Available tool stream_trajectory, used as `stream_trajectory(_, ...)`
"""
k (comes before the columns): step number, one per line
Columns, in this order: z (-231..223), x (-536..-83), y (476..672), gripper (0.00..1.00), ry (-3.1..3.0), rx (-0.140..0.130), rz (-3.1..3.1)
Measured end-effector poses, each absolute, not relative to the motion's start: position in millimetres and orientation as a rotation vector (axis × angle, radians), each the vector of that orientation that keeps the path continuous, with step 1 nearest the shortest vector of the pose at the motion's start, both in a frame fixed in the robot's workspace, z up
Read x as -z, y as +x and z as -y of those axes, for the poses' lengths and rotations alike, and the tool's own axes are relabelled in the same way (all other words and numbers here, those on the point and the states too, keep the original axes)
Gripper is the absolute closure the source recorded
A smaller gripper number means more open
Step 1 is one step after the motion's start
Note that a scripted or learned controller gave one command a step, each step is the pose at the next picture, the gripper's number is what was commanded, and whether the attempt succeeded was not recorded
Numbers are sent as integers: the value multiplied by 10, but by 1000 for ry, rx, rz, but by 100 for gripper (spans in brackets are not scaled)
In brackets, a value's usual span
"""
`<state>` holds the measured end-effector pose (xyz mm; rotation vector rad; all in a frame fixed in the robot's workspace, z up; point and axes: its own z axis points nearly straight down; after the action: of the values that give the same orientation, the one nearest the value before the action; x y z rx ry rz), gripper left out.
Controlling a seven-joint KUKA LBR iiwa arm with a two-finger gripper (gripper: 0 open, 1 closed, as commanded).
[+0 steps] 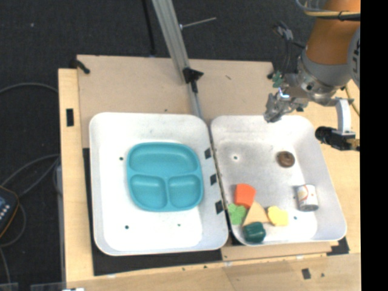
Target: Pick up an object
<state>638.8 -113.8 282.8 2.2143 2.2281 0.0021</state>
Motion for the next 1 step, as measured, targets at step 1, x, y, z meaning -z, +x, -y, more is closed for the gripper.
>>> stream_trajectory(1,581,-2690,6280,100,2215,0,-2229)
